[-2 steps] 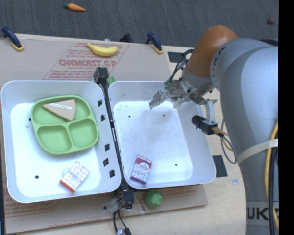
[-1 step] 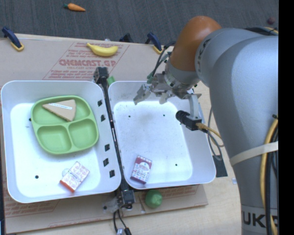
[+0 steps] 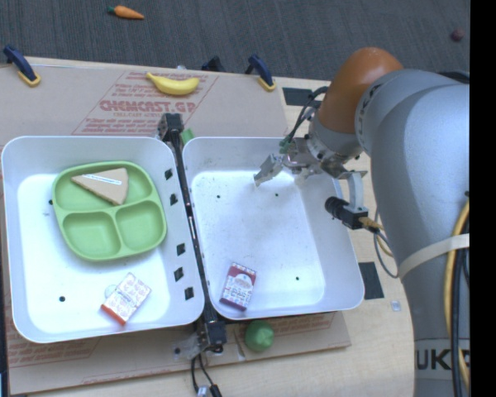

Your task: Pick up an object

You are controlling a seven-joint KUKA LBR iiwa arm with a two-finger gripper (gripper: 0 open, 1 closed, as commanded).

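The left bin holds a green divided plate with a sandwich wedge in its top compartment, and a small red and white box lying near the bin's front edge. The right bin holds a second small red carton at its front left corner. The tool hangs over the back of the right bin, well apart from the carton; I cannot tell how far open it is. On the surface behind the bins lies a banana; a green ball sits in front.
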